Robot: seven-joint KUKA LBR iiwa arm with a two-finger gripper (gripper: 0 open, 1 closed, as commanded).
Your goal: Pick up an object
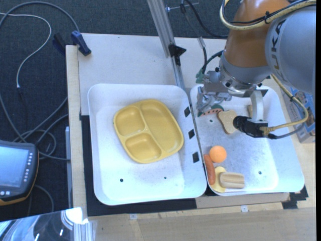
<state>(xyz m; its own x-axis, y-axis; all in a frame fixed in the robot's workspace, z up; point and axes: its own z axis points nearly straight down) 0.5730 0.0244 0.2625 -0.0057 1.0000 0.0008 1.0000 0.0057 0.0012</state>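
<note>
A bench seen from above at a slant, carrying two shallow white bins side by side.

At the far left, off the bench, a small monitor (15, 169) sits on dark carpet, with thin cables (30, 49) looping beyond it. A blue clamp (80, 42) grips the bench's far left corner.

The left bin (103, 185) holds a yellow plate (147, 131) with three compartments, lying flat and slightly turned, toward the far side of the bin. A metal pole (163, 26) rises from between the two bins at their far edge.

The right bin (281, 169) holds several toy foods. Along its near left edge lies a carrot (209, 168), upright in the view, against the bin wall. Just beyond the carrot's far end sits an orange ball (217, 154). Just right of the carrot, at the near edge, lies a tan hot dog bun (231, 180) touching a yellow piece beneath it. Farther back, a tan slice of bread (228, 121) lies near the bin's far left part.

The gripper (206, 106) hangs low over the far left corner of the right bin, just left of the bread slice. Whether its jaws are apart or together cannot be told. Above it, the grey arm with its orange band (256, 21) fills the far right.
</note>
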